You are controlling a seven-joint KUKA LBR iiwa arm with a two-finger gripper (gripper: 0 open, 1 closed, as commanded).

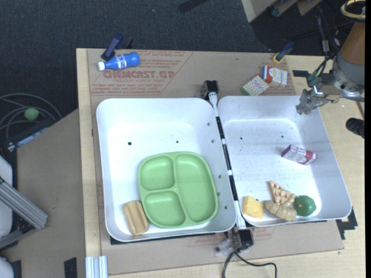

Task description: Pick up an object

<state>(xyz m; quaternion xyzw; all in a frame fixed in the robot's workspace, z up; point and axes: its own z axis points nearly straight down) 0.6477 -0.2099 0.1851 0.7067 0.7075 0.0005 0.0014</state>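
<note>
My gripper [306, 105] hangs over the far right corner of the right bin [261, 133], with nothing visibly between its fingers. Below it in that bin lies a small red and white packet [298, 154]. Along the near edge sit a yellow cheese wedge [252, 207], a pizza-like slice [279, 192], a tan lumpy piece [282, 211] and a green round fruit [304, 204]. The left bin [124, 129] holds a green divided plate [176, 188] and a tan bread-like block [135, 217].
On the bench behind the bins lie a blue and white bottle [119, 61] and small toy cartons [265, 80]. A black latch [210, 88] sits between the bins at the back. Cables lie on the floor at left.
</note>
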